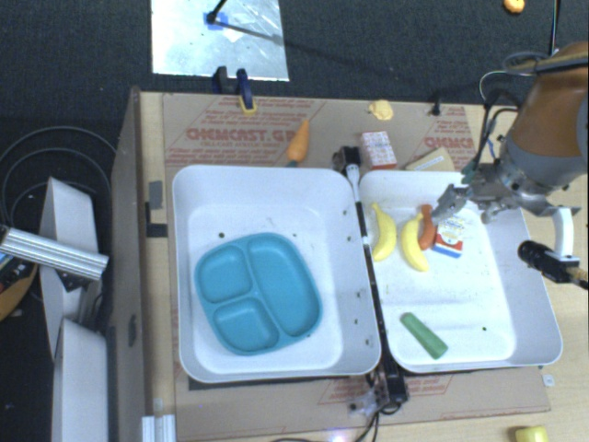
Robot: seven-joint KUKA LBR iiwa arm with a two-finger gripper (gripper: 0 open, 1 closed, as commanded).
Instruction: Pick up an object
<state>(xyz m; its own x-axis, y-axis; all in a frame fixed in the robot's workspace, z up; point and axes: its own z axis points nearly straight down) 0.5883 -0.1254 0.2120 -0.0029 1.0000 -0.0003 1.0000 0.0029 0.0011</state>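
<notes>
The right bin (529, 334) holds two yellow bananas (384, 232) (414, 252), an orange carrot-like piece (426, 228), a small white carton with red and blue print (450, 244) and a green block (423, 334). My gripper (457, 201) hangs over the upper middle of this bin, just right of the orange piece and above the carton. Nothing shows as held. The arm's grey wrist and orange band come in from the upper right and hide part of the bin's far rim.
In the left bin (267, 180) lies a blue divided plate (258, 291). Behind the bins on the cardboard lie an orange carrot (298, 142), a small pink-white box (378, 148), a yellow crumpled item (381, 110) and a blue-yellow clamp (241, 86).
</notes>
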